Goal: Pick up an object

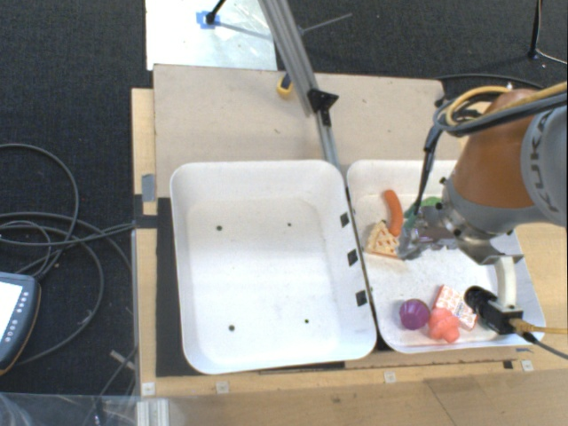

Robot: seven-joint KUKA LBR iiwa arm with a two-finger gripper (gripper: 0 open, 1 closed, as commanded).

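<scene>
Camera view: cheese wedge [383, 240] beside fingers [411, 245]

I see a dark carpet floor [71, 78] all around a light wooden bench [231, 114]. On the left, black cables [53, 229] loop over the floor near a small screen [13, 313] at the edge. Far away, a pale mat [200, 20] lies on the floor under a thin grey pole [288, 43].
</scene>
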